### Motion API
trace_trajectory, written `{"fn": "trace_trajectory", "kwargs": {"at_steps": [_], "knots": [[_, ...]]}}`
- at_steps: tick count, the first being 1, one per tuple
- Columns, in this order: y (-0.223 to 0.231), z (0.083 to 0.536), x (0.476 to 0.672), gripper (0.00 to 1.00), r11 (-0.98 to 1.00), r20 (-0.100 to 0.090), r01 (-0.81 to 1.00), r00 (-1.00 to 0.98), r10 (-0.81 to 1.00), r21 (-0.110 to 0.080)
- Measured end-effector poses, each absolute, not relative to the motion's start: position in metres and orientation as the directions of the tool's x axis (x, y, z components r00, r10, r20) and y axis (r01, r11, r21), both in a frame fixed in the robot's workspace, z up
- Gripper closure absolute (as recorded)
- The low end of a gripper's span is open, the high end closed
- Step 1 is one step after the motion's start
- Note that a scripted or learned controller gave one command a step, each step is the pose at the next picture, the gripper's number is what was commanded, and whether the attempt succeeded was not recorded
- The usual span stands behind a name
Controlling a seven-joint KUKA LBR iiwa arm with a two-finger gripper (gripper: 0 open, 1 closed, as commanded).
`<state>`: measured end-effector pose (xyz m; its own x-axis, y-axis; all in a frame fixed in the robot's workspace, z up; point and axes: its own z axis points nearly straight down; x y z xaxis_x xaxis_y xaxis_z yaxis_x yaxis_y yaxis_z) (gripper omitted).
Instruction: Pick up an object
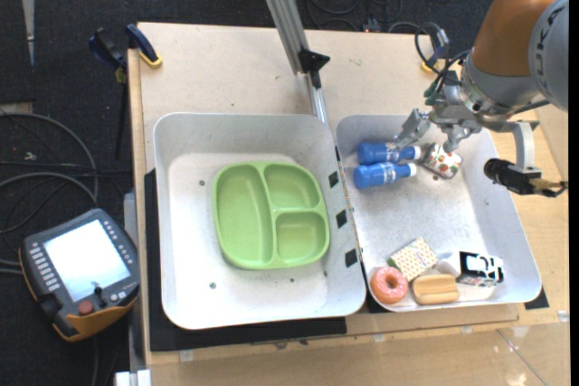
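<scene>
the tool (432, 138) hangs open over the right bin (507, 221), one finger beside the blue bottles (384, 164), holding nothing. they lie at the bin's back, probably light, stiff and slippery; grip across one body.

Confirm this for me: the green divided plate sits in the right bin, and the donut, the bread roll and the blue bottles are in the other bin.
Not quite. The camera view shows the green divided plate in the left bin, not the right one. The rest stands: the donut, the bread roll and the blue bottles lie in the other bin.
</scene>
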<state>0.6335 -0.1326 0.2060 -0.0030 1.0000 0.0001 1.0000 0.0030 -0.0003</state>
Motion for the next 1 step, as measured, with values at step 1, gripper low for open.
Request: {"fn": "trace_trajectory", "kwargs": {"at_steps": [1], "knots": [[-0.1326,0.2060,0.6335,0.00,0.003,0.000,1.000,-0.003,1.000,-0.001]]}}
